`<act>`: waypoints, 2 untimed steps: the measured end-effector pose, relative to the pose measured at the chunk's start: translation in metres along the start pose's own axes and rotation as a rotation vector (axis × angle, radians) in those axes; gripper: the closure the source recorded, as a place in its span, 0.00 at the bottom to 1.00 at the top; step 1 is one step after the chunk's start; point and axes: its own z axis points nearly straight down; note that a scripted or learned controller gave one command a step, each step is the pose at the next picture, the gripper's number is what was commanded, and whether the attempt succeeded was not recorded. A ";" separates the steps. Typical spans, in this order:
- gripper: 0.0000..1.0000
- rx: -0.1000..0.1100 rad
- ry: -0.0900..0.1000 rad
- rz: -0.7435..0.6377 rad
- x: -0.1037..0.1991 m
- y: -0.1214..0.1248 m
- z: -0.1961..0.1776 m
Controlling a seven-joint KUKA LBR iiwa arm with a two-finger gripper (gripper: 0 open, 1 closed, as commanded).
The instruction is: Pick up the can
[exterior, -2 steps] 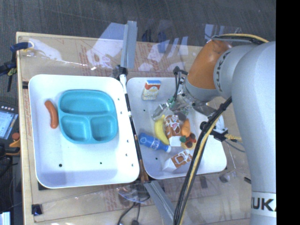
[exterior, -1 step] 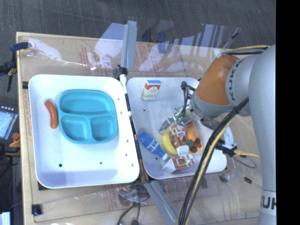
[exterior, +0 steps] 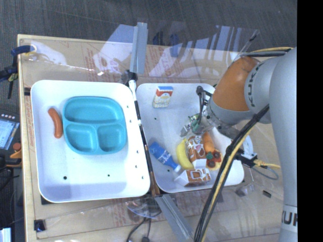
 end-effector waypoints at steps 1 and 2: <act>1.00 -0.003 -0.003 0.017 0.044 -0.004 -0.125; 1.00 0.000 -0.001 0.071 0.045 0.017 0.006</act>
